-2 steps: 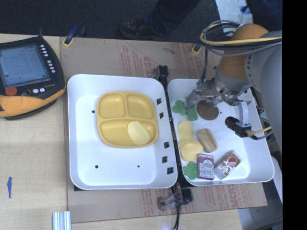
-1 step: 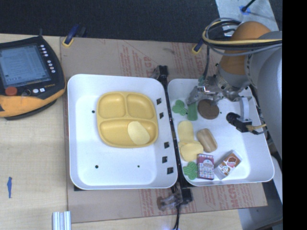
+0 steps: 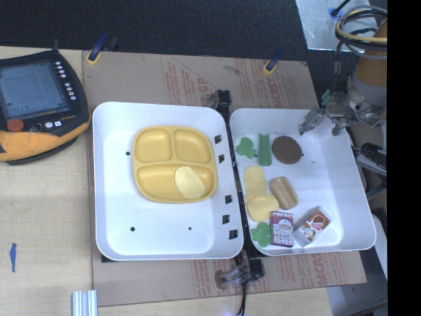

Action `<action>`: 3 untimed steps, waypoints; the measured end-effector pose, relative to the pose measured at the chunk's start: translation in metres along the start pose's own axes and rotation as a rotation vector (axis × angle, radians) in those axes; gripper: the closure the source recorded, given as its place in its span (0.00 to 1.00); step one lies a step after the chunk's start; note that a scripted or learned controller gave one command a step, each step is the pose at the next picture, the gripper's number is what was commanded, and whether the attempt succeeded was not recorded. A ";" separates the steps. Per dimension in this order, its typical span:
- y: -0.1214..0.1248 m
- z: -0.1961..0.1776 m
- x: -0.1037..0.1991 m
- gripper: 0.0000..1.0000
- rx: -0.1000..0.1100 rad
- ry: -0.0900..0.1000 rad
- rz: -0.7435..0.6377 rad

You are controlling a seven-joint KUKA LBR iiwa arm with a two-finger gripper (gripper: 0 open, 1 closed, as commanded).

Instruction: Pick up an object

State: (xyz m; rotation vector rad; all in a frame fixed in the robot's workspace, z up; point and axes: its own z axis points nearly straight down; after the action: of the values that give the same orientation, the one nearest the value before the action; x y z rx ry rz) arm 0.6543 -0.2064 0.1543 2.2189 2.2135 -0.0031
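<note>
My gripper (image 3: pixel 323 125) hangs over the far right corner of the right bin (image 3: pixel 342 170), its two fingers spread open with nothing between them. Just left of it lies a brown round patty (image 3: pixel 287 149). Further left are a green strip (image 3: pixel 264 149) and a green leafy piece (image 3: pixel 247 148). Below them sit two pale yellow pieces (image 3: pixel 255 179), a tan bread roll (image 3: pixel 283 192), another green piece (image 3: pixel 261 234), a red carton (image 3: pixel 282 229) and a small brown-and-white box (image 3: pixel 313 225).
The left bin (image 3: pixel 112 176) holds a yellow divided tray (image 3: pixel 154 150) with a pale yellow oval piece (image 3: pixel 190 182) in its lower compartment. A teach pendant (image 3: pixel 39 101) rests at the far left of the bench. Clamps stand between the bins.
</note>
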 end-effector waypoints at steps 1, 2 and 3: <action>-0.079 0.066 0.043 0.00 0.020 0.011 -0.005; 0.007 0.026 0.110 0.00 -0.004 0.007 -0.015; -0.008 0.061 0.091 0.00 0.004 0.005 -0.006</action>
State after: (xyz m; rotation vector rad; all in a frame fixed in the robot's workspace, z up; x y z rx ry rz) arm 0.6467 -0.1159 0.0931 2.2166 2.2247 -0.0011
